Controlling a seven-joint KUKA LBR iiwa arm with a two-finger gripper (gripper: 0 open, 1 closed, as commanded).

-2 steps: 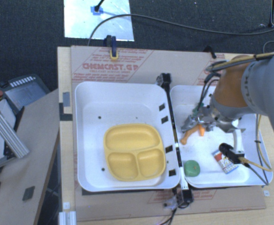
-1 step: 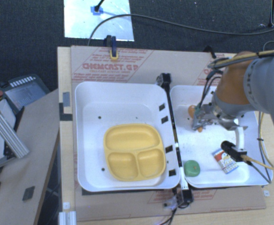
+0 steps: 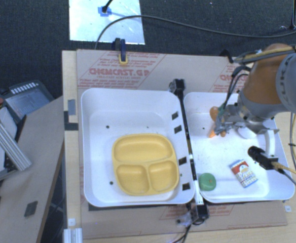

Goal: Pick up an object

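Two white bins (image 3: 138, 97) — one yellow tray (image 3: 145, 163) left; one green lid (image 3: 207, 181), one small box (image 3: 243, 173) right. Gripper (image 3: 220, 129) over an orange bit (image 3: 214, 113) — grip state unclear.

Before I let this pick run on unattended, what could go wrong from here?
The gripper is low in the right bin, close over an orange object by the far wall; a grasp there may slip or scrape the wall. Cables hang near the small box and could drag it. The green object sits beside the divider, awkward to reach.
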